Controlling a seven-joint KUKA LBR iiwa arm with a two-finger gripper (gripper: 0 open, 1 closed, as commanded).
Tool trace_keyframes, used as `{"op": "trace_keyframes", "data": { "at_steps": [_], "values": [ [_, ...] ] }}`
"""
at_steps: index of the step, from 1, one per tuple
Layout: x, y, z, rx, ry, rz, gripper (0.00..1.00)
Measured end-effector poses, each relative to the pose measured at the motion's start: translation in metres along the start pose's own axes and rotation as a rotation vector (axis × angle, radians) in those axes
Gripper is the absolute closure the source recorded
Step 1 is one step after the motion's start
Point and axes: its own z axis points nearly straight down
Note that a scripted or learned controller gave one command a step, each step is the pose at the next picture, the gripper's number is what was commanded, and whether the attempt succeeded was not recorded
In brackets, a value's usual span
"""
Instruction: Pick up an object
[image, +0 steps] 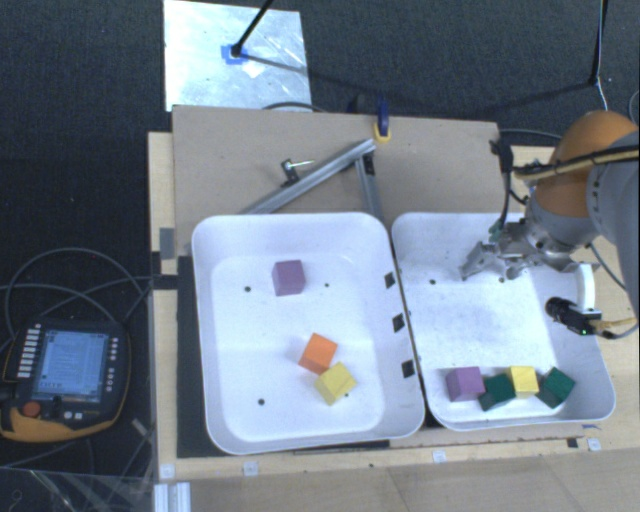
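Observation:
The left bin (215, 300) holds a purple cube (288, 277), an orange cube (318, 352) and a yellow cube (335, 382) touching the orange one. Along the front wall of the right bin (440, 240) sit a purple cube (464, 383), a dark green cube (496, 391), a yellow cube (524, 379) and another green cube (556, 386). My gripper (486, 270) hangs over the back part of the right bin, well behind that row. Its fingers are spread open with nothing between them.
A metal bar (310, 177) lies slanted on the brown board behind the bins. A teach pendant (62, 378) with cables rests on the floor at the left. A black camera unit (572, 315) sticks out beside the wrist.

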Motion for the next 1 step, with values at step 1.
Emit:
{"op": "trace_keyframes", "data": {
  "at_steps": [1],
  "values": [
    [-0.0003,0.0018,-0.0133,-0.006,-0.001,-0.003,1.0]
  ]
}}
